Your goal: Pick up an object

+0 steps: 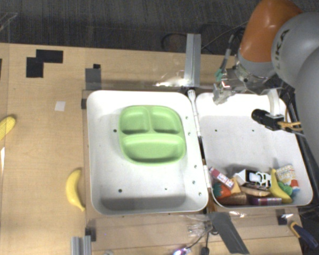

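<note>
A: Objects (252, 184) to pick sit heaped along the near wall of the right bin (239, 137), probably slid there.

B: Gripper (220, 93)?

A: Over that bin's far-left corner, well apart from the heap. Can't tell if the claw is spread or pinched; too small and blurred. Nothing visible between it.

B: Room to move?

A: Most of the right bin's floor is bare, so a clean descent looks easy. The heap hugs the wall and near corners, tight for a claw, I'd guess.

B: Other stuff?

A: Green tray (151, 133) in the bin left of it; banana (74, 189) further left, on the bench.
</note>
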`<state>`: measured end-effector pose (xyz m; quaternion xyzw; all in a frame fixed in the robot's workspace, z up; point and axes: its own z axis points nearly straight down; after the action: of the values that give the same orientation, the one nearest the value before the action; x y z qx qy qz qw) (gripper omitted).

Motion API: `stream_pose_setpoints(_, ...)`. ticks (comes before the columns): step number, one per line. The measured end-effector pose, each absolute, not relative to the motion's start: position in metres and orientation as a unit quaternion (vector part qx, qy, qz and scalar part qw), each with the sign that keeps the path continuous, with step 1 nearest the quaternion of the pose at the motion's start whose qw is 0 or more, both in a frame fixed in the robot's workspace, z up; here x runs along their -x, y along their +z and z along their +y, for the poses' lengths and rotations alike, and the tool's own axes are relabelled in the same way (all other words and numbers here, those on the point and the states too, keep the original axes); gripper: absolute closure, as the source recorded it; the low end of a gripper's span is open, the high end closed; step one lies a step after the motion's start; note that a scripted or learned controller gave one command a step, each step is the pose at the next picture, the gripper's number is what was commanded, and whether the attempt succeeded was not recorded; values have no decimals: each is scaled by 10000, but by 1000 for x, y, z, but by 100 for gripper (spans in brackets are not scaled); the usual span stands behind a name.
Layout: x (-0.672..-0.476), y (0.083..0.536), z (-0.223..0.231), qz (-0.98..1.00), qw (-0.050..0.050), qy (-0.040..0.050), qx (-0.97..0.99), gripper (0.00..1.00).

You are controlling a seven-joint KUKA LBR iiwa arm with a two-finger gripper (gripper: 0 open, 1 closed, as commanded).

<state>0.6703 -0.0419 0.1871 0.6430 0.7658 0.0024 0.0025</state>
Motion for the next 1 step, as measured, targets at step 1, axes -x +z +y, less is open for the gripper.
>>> stream_pose_setpoints(1,-581,186,-6,7851,19,21,-6194,100)
